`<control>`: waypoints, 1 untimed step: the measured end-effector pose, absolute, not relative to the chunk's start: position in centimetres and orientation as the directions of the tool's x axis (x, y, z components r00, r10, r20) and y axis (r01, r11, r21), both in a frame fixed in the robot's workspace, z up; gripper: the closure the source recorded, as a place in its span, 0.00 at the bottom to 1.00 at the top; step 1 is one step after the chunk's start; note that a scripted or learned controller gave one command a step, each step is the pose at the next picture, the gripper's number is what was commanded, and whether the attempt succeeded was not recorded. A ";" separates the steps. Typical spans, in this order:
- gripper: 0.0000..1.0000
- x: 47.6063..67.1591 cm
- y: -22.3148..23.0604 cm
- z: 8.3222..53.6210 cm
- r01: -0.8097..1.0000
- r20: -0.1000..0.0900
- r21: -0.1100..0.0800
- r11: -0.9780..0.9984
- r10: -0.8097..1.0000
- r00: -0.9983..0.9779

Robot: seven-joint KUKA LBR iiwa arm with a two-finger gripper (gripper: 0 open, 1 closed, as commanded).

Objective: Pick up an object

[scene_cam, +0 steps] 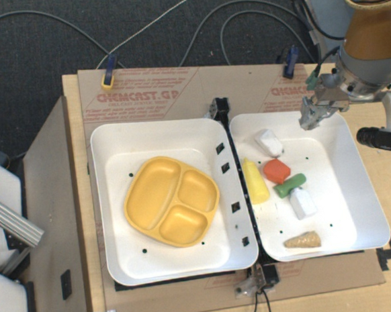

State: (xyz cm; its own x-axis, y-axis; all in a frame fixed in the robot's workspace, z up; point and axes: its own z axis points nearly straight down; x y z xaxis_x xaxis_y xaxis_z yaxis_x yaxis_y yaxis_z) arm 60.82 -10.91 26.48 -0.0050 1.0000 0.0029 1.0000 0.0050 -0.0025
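— Nearest, what lies in the right bin (pixel 358 173)?
— Tan wedge (pixel 302 241), then white block (pixel 302 203), green piece (pixel 289 185).
— And the gripper (pixel 312 117)?
— Above the bin's far edge, grasping nothing; whether spread or clenched, cannot tell.

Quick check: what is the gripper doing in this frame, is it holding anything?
Gripper: above the far edge of the right bin, nothing visible between its tips; open or closed cannot be told.

One fixed camera watches from above my bench, tilted down, framing both shallow white plastic bins (pixel 112 212); my grey arm (pixel 367 31) enters right.
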 end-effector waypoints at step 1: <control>1.00 59.2 -6.8 25.1 1.000 0.003 -0.004 0.005 1.000 -0.005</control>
